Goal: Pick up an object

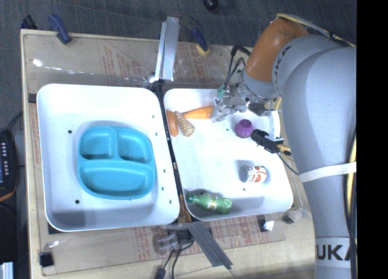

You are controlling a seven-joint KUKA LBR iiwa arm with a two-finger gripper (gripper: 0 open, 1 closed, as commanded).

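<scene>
Approach is the step that seems to be in hand: the gripper (223, 103) is lowered into the far part of the right bin (212, 168), just beside the right end of the carrot (197, 113). Whether the jaws are apart or together cannot be told, because they are small and partly hidden among cables and metal parts. Nothing is seen between them, so no object is judged to be held yet.

Several candidates are found in the right bin. The carrot is laid along the far wall, and at its left end a brown bread-like piece (184, 127) and an orange piece (173, 124) are placed close to the divider. A purple ball-like object (244, 128) is seen just to the right of the gripper, a small can (254, 174) is lying nearer in the bin, and a green bottle (209, 201) is lying against the near wall. In the left bin (54, 150) a blue divided tray (116, 161) is resting.

The carrot is judged to be the most probable target, since it is the nearest thing to the gripper. For the next move, the jaws would need to be placed across the narrow body of the carrot, closed, and then lifted straight up. Care is called for, because the far wall is near and the tapered shape could slip out.
</scene>
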